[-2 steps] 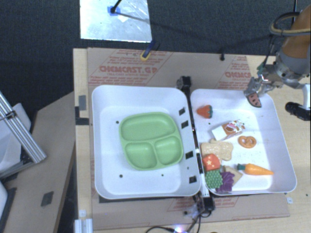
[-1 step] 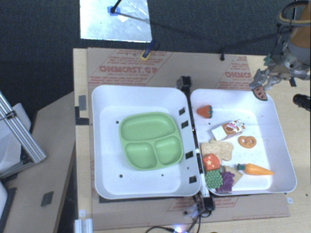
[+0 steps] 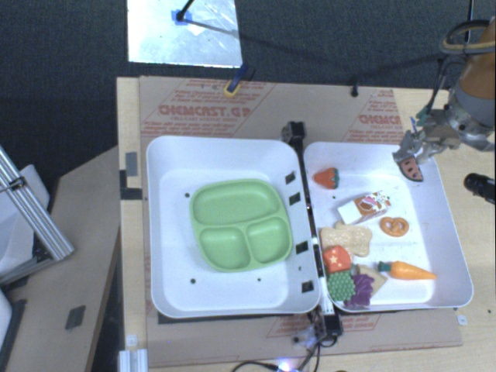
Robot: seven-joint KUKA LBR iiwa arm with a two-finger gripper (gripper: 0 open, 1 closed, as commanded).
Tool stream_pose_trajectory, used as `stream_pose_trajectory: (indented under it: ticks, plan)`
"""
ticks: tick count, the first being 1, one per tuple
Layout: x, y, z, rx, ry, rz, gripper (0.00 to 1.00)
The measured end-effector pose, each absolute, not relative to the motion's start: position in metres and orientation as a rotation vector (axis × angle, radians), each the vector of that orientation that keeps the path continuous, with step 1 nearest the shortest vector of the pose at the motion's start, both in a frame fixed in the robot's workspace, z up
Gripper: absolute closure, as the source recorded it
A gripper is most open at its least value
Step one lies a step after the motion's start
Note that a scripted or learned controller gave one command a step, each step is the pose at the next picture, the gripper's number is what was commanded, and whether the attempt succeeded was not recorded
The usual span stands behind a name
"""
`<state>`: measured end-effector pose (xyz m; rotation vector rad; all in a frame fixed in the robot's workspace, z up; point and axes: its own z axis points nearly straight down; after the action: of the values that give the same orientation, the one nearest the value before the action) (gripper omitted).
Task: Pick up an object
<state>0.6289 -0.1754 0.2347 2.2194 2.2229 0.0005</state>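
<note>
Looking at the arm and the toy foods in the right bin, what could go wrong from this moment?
1. The watermelon slice hangs at the gripper near the right bin's back rim; if it slips, it may fall outside.
2. The remaining toys crowd the front corner, so the next grasp could catch two.

Arm reaches in from right – tool (image 3: 411,160) over right bin's far corner, holding watermelon slice

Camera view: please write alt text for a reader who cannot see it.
A grey robot arm's gripper holds a watermelon-slice toy above the right white bin, which contains toy foods including an orange carrot and a red strawberry. The left white bin holds a green divided plate.
</note>
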Motion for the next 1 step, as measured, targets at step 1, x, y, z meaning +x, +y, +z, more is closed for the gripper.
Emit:
stream_pose_trajectory:
  ticks: [1]
  plan:
    - [0.5837,-0.1372,0.2237,2.218,2.23,-0.002,1.0]
